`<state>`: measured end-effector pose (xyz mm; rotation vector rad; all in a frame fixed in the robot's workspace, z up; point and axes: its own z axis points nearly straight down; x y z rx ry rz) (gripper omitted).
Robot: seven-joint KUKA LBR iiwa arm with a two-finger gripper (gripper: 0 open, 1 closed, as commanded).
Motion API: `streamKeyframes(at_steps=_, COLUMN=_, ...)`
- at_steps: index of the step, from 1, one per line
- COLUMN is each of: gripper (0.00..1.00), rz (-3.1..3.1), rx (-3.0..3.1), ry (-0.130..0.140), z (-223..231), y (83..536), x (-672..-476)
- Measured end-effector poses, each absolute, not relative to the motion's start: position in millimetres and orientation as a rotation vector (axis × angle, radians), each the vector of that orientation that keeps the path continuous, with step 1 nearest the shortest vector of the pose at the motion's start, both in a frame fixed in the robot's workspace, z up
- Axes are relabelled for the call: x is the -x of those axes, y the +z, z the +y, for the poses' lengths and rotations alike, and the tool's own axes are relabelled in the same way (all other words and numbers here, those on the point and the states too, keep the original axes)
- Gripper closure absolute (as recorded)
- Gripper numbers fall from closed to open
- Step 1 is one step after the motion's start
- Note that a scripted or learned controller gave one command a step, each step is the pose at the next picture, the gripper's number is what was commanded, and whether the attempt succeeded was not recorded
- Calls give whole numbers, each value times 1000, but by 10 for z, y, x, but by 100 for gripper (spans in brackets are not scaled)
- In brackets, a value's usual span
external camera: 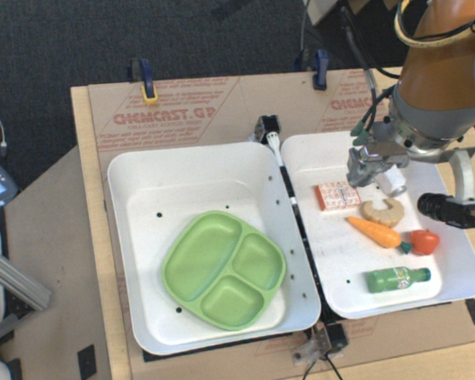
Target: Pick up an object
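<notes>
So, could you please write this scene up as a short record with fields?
left bin: holds a green divided plate
right bin: holds a red-and-white packet, a tan piece, a carrot, a tomato and a green bottle lying on its side
gripper: over the right bin's far half, just above the packet and tan piece; nothing seen held
arm: reaches in from the right
bench: brown board, clamped at the far edge

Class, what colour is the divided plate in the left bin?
Light green; the divided plate shows plainly in the camera view.
</notes>
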<state>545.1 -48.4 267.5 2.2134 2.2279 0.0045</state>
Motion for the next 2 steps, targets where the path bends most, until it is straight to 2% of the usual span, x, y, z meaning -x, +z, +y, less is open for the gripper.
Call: streamKeyframes(at_steps=2, gripper=100, rz=2229, rx=-2215, ry=4, z=725, y=2426, x=-5686)
